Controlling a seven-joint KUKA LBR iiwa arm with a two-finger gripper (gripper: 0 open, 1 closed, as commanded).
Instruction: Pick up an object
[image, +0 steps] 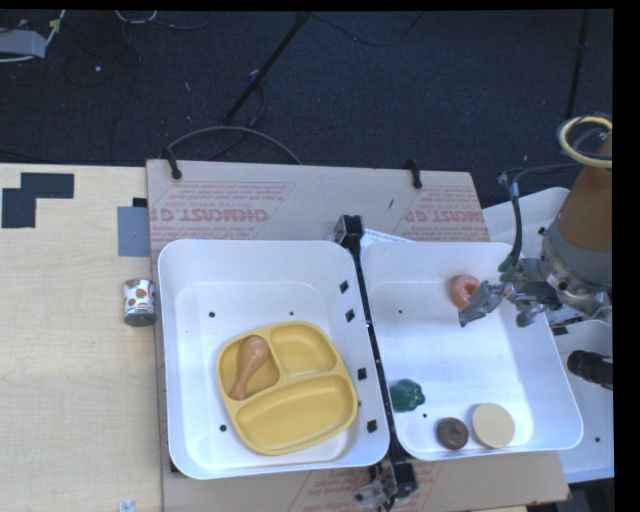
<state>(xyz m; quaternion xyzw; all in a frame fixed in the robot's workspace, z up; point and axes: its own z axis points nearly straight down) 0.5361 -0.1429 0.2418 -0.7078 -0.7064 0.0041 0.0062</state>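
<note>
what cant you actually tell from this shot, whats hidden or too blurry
- End effector, camera view: too small and dark to tell open from shut, or whether it touches the orange object beside it.
- Orange object: its right side is hidden behind the end effector; its kind is unclear.
- Arm: cut off by the right edge.
- Small can left of the bins: print too small to read.
- Green object: blurred, shape unclear.

White bins (190, 300), yellow tray (300, 405) with tan spoon (250, 365), teal object (406, 395), brown disc (452, 433), cream disc (493, 425), orange-pink ring (462, 290), red-dotted white can (139, 300), pale wood worktop (70, 400).
</note>
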